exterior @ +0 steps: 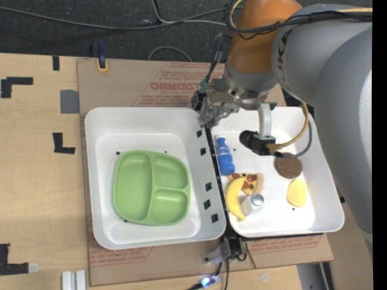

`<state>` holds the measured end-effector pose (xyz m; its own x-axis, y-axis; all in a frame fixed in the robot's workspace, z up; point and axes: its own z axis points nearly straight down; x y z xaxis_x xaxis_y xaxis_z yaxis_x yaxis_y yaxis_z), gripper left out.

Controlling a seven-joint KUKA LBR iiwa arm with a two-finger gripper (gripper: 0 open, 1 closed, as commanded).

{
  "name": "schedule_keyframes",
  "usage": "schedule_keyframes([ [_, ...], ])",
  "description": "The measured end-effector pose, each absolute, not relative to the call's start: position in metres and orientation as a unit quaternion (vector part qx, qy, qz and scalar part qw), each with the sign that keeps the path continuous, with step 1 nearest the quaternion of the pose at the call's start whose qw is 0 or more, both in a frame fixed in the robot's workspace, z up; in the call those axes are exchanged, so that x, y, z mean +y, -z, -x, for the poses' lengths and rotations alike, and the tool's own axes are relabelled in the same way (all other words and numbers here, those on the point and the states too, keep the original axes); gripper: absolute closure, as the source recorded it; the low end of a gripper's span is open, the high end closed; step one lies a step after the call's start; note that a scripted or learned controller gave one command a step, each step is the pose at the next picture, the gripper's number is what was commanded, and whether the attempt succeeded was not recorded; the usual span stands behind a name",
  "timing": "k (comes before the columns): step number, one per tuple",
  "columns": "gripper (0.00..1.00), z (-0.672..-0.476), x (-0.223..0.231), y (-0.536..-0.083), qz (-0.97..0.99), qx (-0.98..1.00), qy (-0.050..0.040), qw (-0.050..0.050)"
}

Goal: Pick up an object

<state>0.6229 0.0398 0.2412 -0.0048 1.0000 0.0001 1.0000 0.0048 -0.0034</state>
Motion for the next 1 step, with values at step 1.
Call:
schedule_keyframes([
  [1,1.00,-0.6173,0.0960,-0.2452,0.705,-0.709,-0.0003,0.001],
])
